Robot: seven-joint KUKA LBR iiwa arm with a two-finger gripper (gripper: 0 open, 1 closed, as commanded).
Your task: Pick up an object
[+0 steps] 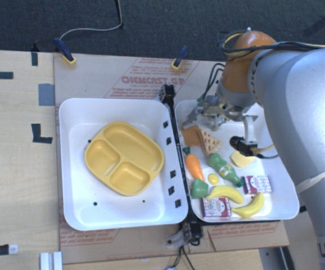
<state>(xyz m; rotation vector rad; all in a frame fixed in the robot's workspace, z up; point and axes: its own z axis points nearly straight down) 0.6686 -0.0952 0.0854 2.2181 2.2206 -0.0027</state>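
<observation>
My gripper (207, 116) hangs low over the far end of the right bin (280, 207), below the orange wrist band. Just in front of it lie a brown bread slice (190, 135) and a pizza wedge (210, 143). Further forward are a carrot (194, 167), a green bottle (225, 169), a small lemon (213, 179), a green pepper (199, 189), two bananas (226, 193) (252, 206), two small cartons (216, 207) (257, 184) and a pale cheese wedge (242, 160). I see nothing lifted off the bin floor.
The left bin (72, 207) holds a yellow compartment plate (124, 157). A black divider with clips (172, 151) runs between the bins. The bulky grey arm (297, 111) covers the right bin's far right side. A cable (247, 146) loops by the cheese.
</observation>
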